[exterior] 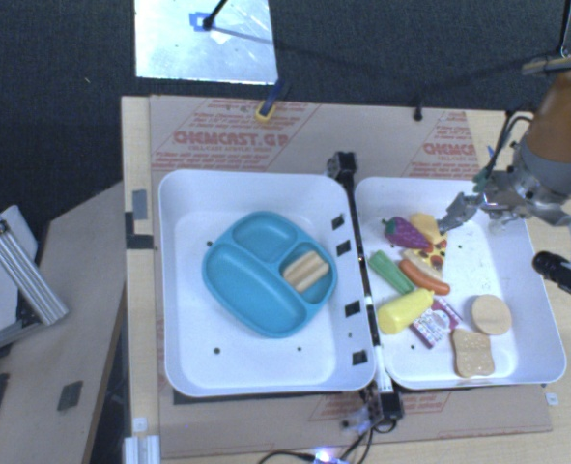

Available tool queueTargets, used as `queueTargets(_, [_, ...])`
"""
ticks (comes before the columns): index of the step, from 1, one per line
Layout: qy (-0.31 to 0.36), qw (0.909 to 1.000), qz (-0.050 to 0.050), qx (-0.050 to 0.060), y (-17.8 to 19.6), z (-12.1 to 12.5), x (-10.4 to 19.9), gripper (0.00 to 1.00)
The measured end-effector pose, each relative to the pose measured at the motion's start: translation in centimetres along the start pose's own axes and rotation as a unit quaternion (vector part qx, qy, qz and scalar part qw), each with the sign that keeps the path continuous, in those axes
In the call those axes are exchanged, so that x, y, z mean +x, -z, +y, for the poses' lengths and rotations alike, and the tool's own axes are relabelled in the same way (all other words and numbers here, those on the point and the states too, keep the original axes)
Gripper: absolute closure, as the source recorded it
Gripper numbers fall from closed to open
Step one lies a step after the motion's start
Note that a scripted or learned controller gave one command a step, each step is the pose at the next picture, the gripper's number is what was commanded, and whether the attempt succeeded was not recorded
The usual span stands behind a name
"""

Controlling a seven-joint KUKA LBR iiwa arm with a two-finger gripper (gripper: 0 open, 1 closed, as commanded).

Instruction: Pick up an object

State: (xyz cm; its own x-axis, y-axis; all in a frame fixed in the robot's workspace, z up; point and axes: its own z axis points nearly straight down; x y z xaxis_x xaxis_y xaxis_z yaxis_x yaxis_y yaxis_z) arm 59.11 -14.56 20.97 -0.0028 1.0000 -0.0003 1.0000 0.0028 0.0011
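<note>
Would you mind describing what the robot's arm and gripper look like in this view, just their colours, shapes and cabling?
The arm is a thick, rounded grey body with an orange band above the wrist. Thin cables loop beside it at the wrist. The gripper is a slim, grey metallic piece tapering toward its tip. A separate black part juts out lower down at the view's right.

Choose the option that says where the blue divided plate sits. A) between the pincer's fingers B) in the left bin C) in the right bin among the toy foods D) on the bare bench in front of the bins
B: the blue divided plate lies flat on the floor of the left bin, holding one tan food piece.
</note>
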Motion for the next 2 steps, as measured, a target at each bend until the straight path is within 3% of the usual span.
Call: queueTargets(2, [-0.001, 1.0, 0.0, 0.002, -8.8, -0.2, 0.8, 0.0])
